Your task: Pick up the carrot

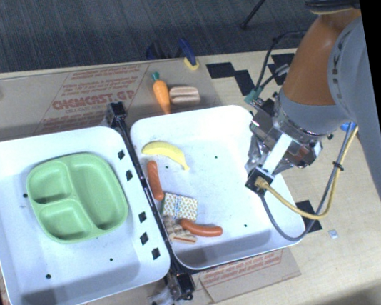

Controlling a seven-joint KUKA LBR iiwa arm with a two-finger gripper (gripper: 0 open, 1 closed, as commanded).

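Note:
The carrot, orange with a green top, lies on the cardboard just behind the right bin, outside both bins. My gripper hangs over the right rim of the right bin, far to the right of the carrot and nearer the camera. Nothing shows in its grasp.
A small bun-like toy lies right beside the carrot. The right bin holds a banana, two sausages and a checkered packet. A green divided plate sits in the left bin. Blue clamps hold the board's far edge.

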